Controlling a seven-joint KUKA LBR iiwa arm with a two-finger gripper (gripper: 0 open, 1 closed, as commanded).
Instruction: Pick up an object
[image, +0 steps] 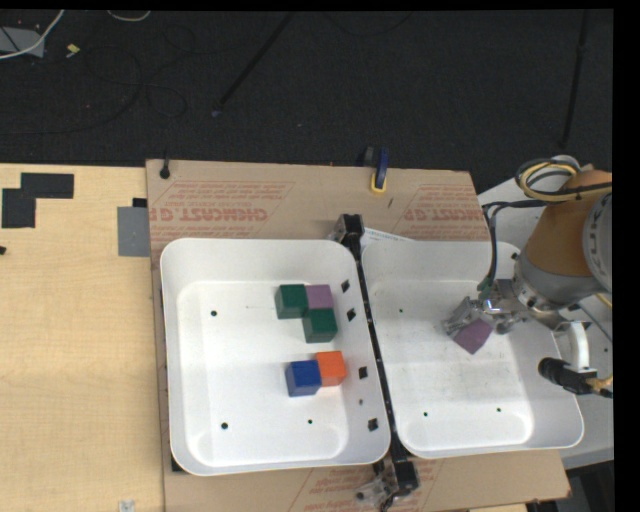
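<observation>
Holding a purple block (471, 335) between the fingers of the pincer (474, 322), low inside the right bin (450, 430).

Sitting in the left bin (200, 420): a dark green piece (308, 312) touching a mauve cube (319, 296), and nearer the front a blue cube (302, 377) pressing against an orange cube (330, 367). Lying under both bins, brown cardboard (250, 205) on a pale wooden table (70, 350); running behind, dark floor (300, 80) with cables.
</observation>
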